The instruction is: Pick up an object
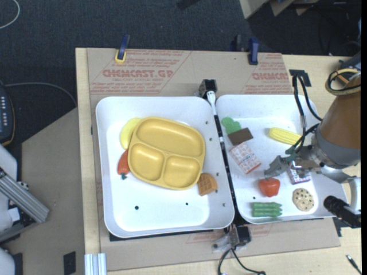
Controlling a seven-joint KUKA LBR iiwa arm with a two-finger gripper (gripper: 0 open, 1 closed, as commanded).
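A dark blue-grey carpet floor (86, 10) fills the upper part of the frame, with a thin pale cable (10, 10) looped at the upper left. A light wooden bench (92, 211) spans the middle, topped with printed brown cardboard (149, 70) held by clamps (121, 50) along its far edge.

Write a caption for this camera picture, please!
Robot pincer hovers over a red toy in the right bin.

The gripper (285, 164) hangs in the right bin (261, 103); tomato (269, 186) just below, corn cob (284, 135) above, cookie (303, 199) lower right.
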